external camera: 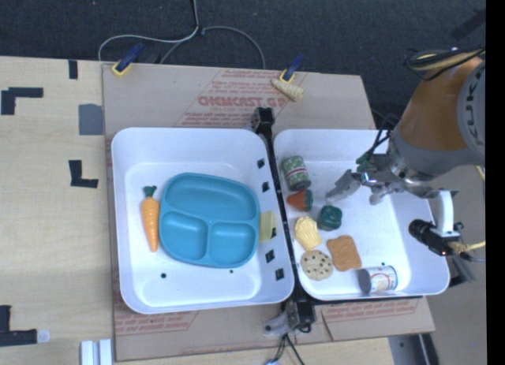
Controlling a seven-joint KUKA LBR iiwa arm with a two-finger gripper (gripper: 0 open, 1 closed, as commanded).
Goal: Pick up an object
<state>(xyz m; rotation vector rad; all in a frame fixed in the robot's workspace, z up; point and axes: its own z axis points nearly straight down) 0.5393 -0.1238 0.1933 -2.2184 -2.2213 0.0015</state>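
lowest in the right bin (410, 198) lies a small can (379, 279) on its side, with a cookie (316, 264) and a toast slice (344, 252) just beside it. above them sit a yellow corn piece (307, 233), a dark green pepper (330, 217) and an upright jar (295, 171). gripper (355, 184) hovers near the pepper, claw apart, holding nothing. that pepper looks like light, stiff, smooth plastic, likely slippery; pinching across its rounded middle seems safest.

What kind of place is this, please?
Probably a robotics lab test bench: a robot arm reaches over two white bins, toy foods such as a carrot and a cookie lie inside, and cables run across the floor.
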